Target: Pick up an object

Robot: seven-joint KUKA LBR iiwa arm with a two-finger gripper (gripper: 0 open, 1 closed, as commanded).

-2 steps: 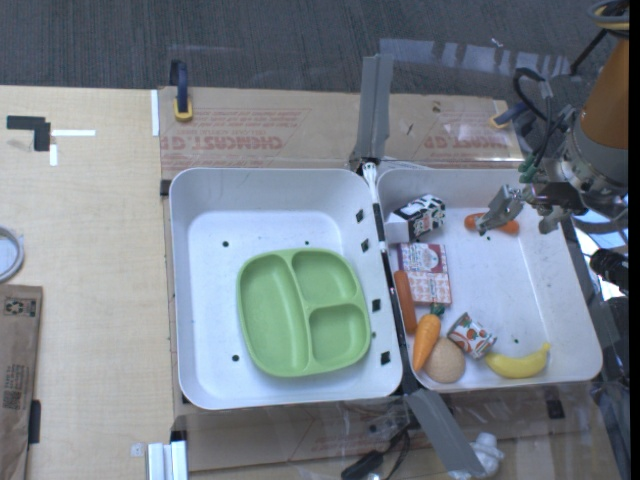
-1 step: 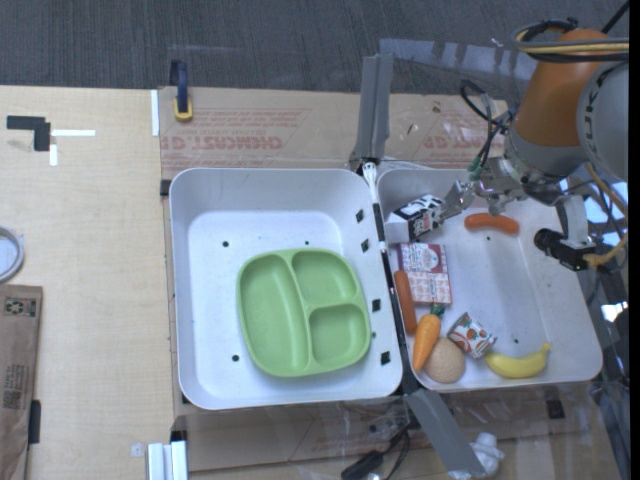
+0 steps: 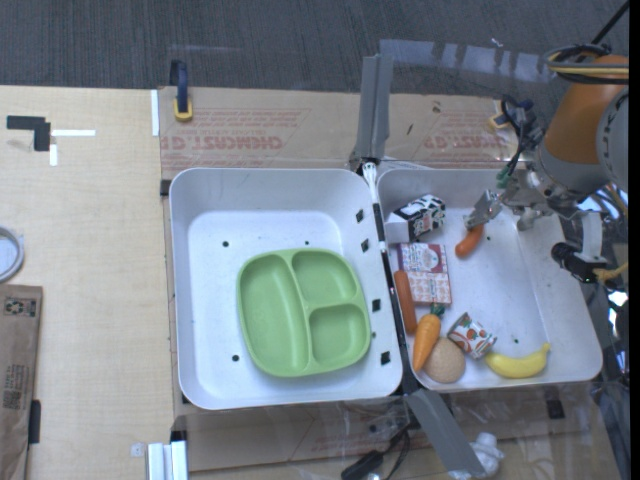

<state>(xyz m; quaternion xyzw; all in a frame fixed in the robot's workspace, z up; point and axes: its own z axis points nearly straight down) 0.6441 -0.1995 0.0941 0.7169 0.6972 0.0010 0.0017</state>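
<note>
The pincer (image 3: pixel 487 211) is hanging over the far part of the right-hand bin (image 3: pixel 560 308), and its fingers look clenched on the top end of a small orange carrot-like piece (image 3: pixel 467 241), which is slanting down and away from the tips; how firm that hold is I cannot tell. Just beside it, toward the other bin, a black-and-white carton (image 3: pixel 418 215) is lying near the divider. Farther toward the near rim are sitting a red-and-white packet (image 3: pixel 425 273), a larger carrot (image 3: pixel 426 337), a round brown item (image 3: pixel 446 362) and a banana (image 3: pixel 518 361). Beyond the divider, a green divided plate (image 3: pixel 303 310) is resting in the left bin (image 3: pixel 200 298). My worry: the piece is being pinched only at its end, so it may swing or slip free during lifting.
</note>
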